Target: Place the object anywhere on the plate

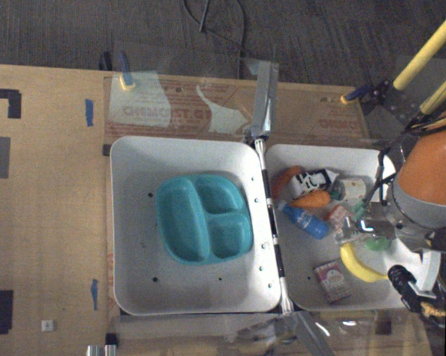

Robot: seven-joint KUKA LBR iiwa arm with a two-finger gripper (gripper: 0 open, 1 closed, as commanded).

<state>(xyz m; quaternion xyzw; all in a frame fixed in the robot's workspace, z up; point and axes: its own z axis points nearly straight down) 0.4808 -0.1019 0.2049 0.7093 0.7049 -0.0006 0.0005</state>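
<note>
- counter: light wood surface, carrying two shallow white bins side by side; black corner marks and short blue tape strips on its left part.
- left bin: white, square with rounded corners, small dark holes in its floor. holds one item.
- plate: teal, three compartments, lying flat near the middle of the left bin, turned slightly askew. all three compartments bare.
- right bin: white, just beside the left bin, a metal divider strip between them. holds a cluster of small things.
- contents of right bin, upper part: an orange rounded object at the top left, a black-and-white item touching it, a carrot-like orange piece just below, a pale round item to the right.
- contents, middle: a blue bottle lying on its side, a small pinkish packet just beside it.
- contents, lower part: a yellow banana curved along the bottom right, a small reddish box near it.
- arm: grey with orange band, reaching in from the right over the right bin.
- end effector: low over the right bin, between the packet and the banana; cannot tell whether clenched or released, nor whether it grasps anything.
- task's thing: the objects all lie in the right bin, well apart from the plate.
</note>
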